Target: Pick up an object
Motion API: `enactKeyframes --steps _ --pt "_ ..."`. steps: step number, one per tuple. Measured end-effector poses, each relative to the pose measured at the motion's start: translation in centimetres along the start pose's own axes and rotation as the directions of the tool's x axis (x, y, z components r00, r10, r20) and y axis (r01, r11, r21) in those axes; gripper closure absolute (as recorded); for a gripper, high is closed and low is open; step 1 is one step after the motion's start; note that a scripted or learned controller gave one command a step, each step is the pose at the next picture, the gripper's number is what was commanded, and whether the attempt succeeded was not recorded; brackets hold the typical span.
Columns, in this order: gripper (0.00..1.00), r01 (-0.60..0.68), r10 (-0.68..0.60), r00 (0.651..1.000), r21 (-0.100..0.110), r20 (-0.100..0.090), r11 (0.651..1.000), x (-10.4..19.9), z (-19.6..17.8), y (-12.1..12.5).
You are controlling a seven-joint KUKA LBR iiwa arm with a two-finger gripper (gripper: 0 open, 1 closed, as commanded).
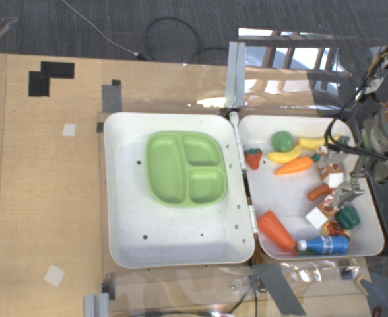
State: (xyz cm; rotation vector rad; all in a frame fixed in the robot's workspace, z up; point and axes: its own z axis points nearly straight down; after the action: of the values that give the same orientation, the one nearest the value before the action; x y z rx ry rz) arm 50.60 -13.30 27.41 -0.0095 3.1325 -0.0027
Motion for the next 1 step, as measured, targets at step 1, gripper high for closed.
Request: enactKeyframes --steps 1 --pt "0.0 0.058 -0.058 0.998 0.001 0.005 0.998 -0.7 17.64 1.16"
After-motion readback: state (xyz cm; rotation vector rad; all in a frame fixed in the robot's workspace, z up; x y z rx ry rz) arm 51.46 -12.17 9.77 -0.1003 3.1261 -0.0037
